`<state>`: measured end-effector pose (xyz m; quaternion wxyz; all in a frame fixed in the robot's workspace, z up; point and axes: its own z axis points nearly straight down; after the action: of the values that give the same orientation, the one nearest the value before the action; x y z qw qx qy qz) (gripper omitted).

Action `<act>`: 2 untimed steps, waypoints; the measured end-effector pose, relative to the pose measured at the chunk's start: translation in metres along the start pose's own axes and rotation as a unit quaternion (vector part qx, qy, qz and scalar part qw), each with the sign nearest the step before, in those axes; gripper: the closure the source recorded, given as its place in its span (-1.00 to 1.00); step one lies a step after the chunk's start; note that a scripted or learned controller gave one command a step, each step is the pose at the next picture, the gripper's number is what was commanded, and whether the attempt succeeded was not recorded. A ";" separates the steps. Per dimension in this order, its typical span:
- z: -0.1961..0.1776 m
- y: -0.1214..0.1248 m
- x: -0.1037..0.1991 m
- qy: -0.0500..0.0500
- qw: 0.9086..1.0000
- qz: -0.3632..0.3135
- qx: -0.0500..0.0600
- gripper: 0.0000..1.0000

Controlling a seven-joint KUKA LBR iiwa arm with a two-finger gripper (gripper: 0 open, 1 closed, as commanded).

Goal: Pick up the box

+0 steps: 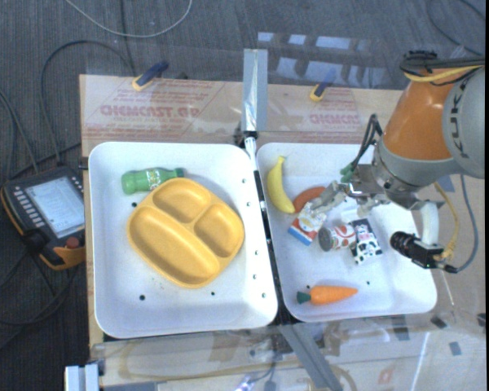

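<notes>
Reaching in from the right of the frame, the arm (428, 129) leans over the right bin (407, 300), its orange band at the upper right. The gripper (330, 206) sits low over the cluttered middle of that bin; whether it is apart, together or clamped on anything I cannot tell, since the clutter beneath hides it.

The box (365, 241), white with black patches, lies right of centre in the right bin, just beside a small can (342, 237) and apart from the gripper. A white, red and blue carton (310, 222) lies just under the gripper, with a red-orange object (307, 195) behind it. A banana (277, 186) lies along the bin's upper left, and a carrot (332, 295) rests near its lower edge.

In the left bin (114, 300), a yellow tray (186, 230) with three compartments fills the middle, and a green bottle (149, 179) lies on its side just above it. A pendant (45, 214) with a lit screen rests at the frame's left edge.
</notes>
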<state>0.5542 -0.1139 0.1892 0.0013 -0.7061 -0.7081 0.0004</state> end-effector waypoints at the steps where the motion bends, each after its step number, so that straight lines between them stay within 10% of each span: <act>1: 0.099 0.057 0.006 -0.003 0.998 -0.056 -0.008 -1.00; 2: 0.088 0.058 0.007 -0.002 0.998 -0.056 -0.009 1.00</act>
<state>0.6117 -0.1068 0.1008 -0.0063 -0.6654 -0.7465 -0.0044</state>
